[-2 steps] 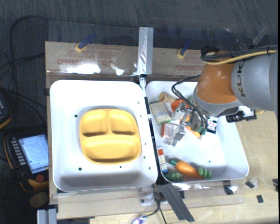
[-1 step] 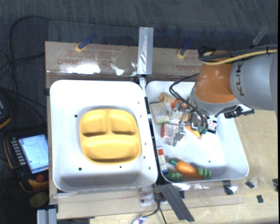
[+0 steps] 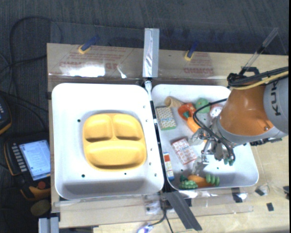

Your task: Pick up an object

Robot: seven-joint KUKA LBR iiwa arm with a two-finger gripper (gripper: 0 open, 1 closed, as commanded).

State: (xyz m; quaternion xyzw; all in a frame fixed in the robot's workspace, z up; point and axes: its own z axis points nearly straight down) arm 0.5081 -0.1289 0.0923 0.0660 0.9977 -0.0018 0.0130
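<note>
The right bin (image 3: pixel 246 173) holds several small items. A red-and-white packet (image 3: pixel 183 150) lies near its middle, and a pale checkered packet (image 3: pixel 166 118) sits toward its left wall. A cone (image 3: pixel 172 101), an orange carrot (image 3: pixel 188 116) and a green piece (image 3: pixel 202 104) lie along the far side. Green and orange toy vegetables (image 3: pixel 200 180) rest at the near edge. My gripper (image 3: pixel 207 154) hangs low over the bin's middle, just right of the red-and-white packet and above the toy vegetables. I see nothing held in it. The orange wrist band (image 3: pixel 245 113) covers the bin's right part.
The left bin (image 3: pixel 68 97) carries a yellow divided plate (image 3: pixel 114 140). A metal strip (image 3: pixel 151 52) stands upright behind the wall between the bins. Black cables (image 3: pixel 206 108) loop from the wrist over the far side of the right bin. Handheld devices (image 3: pixel 29 159) lie left of the bench.
</note>
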